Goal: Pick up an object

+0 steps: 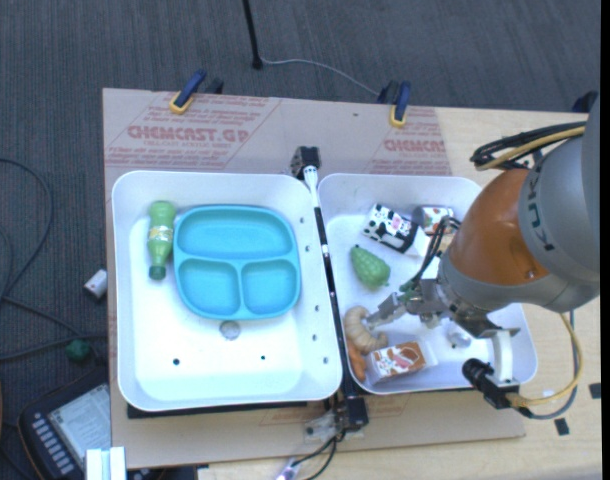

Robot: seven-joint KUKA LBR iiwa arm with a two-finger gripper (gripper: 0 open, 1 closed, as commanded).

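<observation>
Hovering low in the right bin (505,193), hand (410,303) (spread impossible to tell) near the green lumpy toy (369,266): probably light, rubbery, best pinched across its middle.

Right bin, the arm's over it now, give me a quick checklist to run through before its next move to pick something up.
1. Tool above the right bin: ok.
2. Tool open or shut: cannot tell.
3. Something held by the tool: cannot tell.
4. Targets near the tool, a green toy, a tan toy and an orange packet: ok.
5. Cow-print box clear of the arm: ok.
6. Left bin's blue divided tray and green bottle out of the way: ok.
</observation>
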